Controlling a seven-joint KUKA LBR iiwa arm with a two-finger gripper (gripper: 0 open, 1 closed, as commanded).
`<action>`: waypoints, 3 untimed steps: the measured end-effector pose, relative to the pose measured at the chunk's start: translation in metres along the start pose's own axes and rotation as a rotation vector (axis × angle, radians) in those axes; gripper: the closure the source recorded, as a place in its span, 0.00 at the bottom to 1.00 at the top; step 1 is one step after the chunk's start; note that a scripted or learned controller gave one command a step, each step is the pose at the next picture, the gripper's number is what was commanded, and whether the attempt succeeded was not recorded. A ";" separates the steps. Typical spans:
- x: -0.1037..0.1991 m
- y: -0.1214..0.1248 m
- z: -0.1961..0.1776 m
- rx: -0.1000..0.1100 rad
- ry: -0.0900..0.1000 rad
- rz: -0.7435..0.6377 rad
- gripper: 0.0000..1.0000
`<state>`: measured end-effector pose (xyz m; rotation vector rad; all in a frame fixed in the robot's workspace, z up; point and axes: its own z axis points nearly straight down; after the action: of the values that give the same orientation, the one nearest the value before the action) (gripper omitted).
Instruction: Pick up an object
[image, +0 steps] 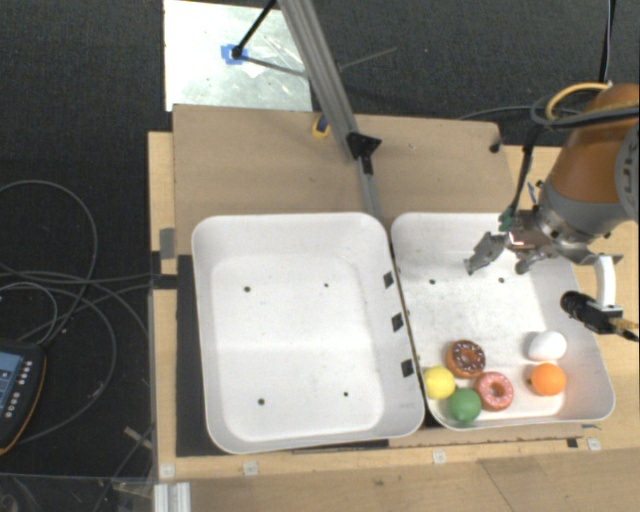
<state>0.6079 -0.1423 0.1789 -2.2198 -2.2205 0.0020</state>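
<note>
Objects for picking: 6 small items, all clustered in the right bin (440, 235), at its near end. Brown sprinkled donut (466, 357) sits nearest the bin's middle. Pink donut (494, 390) lies just beside it, toward the bin's near edge. Yellow ball (439, 382) is against the bin's left wall, w/ the green ball (463, 404) touching or almost touching it on the near side. White ball (546, 346) and orange ball (547, 379) sit side by side near the bin's right wall, orange 1 closer to the near edge.

Gripper (505, 256) hangs over the far half of the same bin, well apart from all 6 items. Its 2 fingers are spread apart, 1 pointing toward the bin's centre, the other toward its right wall, w/ nothing between them. Whether the tips touch the bin floor can't be told. The arm (590, 170) comes in over the bin's far right corner, orange band above the wrist.

Left bin (215, 240) stands just beside the right bin, walls touching along the shared side, w/ black clips (397, 321) along that seam. Both bins rest on a brown board (260, 160). A grey pole (325, 70) slants down to the board beyond the bins' shared far corner. Cables (60, 300) lie on the dark floor well left of the left bin.
</note>
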 end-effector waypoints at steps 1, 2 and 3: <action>0.010 -0.002 0.056 0.001 0.001 -0.001 0.00; 0.009 -0.001 0.042 -0.005 0.000 0.001 1.00; 0.007 -0.002 -0.002 -0.008 -0.002 -0.001 1.00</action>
<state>0.6063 -0.1355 0.1810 -2.2239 -2.2264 -0.0056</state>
